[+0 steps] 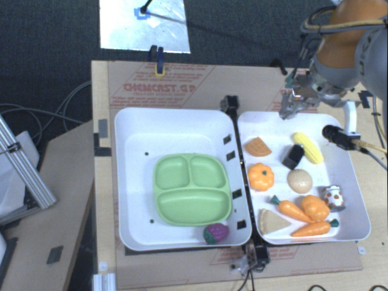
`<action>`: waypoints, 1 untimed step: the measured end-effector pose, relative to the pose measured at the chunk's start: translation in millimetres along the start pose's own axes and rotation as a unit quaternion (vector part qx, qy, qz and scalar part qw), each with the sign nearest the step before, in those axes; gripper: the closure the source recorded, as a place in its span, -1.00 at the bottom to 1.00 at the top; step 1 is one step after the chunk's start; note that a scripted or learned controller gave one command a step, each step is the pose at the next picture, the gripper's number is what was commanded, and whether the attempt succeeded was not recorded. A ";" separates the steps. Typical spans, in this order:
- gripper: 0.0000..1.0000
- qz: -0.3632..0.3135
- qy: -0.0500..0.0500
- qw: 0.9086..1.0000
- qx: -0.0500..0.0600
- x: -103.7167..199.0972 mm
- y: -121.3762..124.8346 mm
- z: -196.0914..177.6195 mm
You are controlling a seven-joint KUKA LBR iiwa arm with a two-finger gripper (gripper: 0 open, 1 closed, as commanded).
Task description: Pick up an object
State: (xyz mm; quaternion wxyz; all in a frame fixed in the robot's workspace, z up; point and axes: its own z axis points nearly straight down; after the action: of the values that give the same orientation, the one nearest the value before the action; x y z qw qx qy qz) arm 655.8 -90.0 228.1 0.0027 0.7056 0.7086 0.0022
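Above the right bin's [364,223] far edge, the hand [292,105] is hovering, its grip impossible to tell, needing to drop toward the corn [308,148] just below.

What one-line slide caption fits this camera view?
Gripper hovers over the right bin's far edge, above toy food; green plate in left bin.

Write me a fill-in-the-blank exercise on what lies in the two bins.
1. The green plate lies in the ____ bin.
2. The purple toy sits just off the plate's ____ edge.
3. The black block touches the ____ corn.
4. The gripper hangs over the right bin's ____ rim.

Missing words: left; near; yellow; far
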 end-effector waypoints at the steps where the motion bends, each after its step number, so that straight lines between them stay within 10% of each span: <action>1: 1.00 0.002 0.001 1.000 0.004 8.5 -58.8 -5.9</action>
State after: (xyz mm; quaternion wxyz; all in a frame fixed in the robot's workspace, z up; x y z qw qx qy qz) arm 596.8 -81.7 233.6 -0.0008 0.7070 0.7073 -0.0004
